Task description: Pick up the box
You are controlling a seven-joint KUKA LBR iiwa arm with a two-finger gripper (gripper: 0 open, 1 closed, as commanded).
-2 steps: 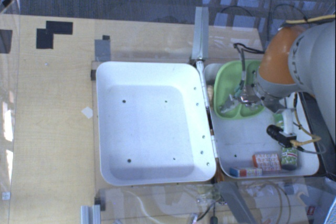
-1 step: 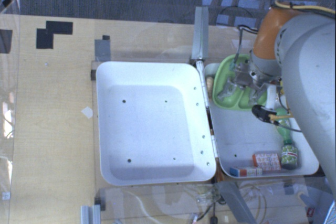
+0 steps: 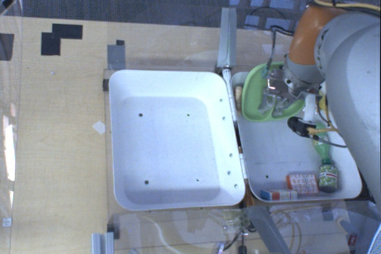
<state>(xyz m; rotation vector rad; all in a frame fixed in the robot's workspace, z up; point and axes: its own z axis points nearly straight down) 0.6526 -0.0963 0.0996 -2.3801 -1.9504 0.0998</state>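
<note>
We find the box (image 3: pixel 302 182), a small red-printed carton, lying flat near the lower edge of the right bin (image 3: pixel 268 151), towards the lower right of the frame. Just right of it, touching or nearly so, lies a green bottle (image 3: pixel 326 168) with its neck pointing up the frame. Below the carton, along the bin's bottom wall, rests a slim white tube-like item (image 3: pixel 278 194) with red and blue ends.

The gripper (image 3: pixel 280 98) sits well apart from all this, in the upper part of the same bin, low over a lime-green bowl (image 3: pixel 253 98). We cannot tell how its claw stands; the wrist hides it.

We judge the pick has not begun on the carton: the arm is at the wrong object. The next move calls for lifting clear of the bowl and travelling down the frame to above the carton.

Room is tight there. The bottle crowds one side, the tube and bin wall another; the carton's left side and the bin floor above it look freest. The left bin (image 3: pixel 166 140) lies alongside.
</note>
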